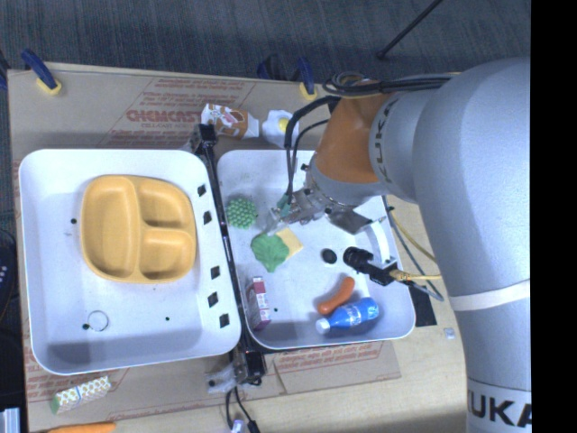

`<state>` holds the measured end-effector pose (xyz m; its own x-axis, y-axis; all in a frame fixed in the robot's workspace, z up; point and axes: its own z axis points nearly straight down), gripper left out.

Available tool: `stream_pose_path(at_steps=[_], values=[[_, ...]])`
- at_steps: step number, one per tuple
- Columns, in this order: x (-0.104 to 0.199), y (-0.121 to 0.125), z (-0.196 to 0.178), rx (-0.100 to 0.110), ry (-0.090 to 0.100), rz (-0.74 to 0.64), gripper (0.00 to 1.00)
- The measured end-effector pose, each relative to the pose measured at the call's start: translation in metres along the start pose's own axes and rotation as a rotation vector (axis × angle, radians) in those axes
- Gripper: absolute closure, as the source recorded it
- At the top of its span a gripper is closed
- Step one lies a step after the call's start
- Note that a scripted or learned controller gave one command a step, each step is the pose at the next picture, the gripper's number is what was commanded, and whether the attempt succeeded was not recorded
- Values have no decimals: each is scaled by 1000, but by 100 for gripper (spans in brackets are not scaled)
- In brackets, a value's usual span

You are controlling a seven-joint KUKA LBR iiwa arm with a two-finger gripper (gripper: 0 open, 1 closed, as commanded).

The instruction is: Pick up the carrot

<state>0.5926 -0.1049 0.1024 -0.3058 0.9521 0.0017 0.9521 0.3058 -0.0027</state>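
Two bins away from nothing useful, the gripper (287,207) hung over the green lump (269,249), fingers unreadable to me, leaving the carrot (336,295) untouched beside the bottle (350,317).

Orange carrot (336,295) just above blue bottle (350,316) with white cap. Green ball (241,212), green leafy lump (269,250), pale yellow block (290,241) left of carrot. Yellow divided tray (138,226) in white left bin (41,269). Tan worktop (117,97), red print.

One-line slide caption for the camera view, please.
Tool hovers over the green toy in the right bin; carrot lies untouched nearby.
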Motion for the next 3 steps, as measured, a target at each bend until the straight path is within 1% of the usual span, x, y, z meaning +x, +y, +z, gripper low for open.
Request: stream_pose_path(at_steps=[1,2,3], values=[[10,-34,-109,-1,-2,131,100],[11,-34,-108,0,-1,131,0],[7,-2,-50,1,0,-55,0]])
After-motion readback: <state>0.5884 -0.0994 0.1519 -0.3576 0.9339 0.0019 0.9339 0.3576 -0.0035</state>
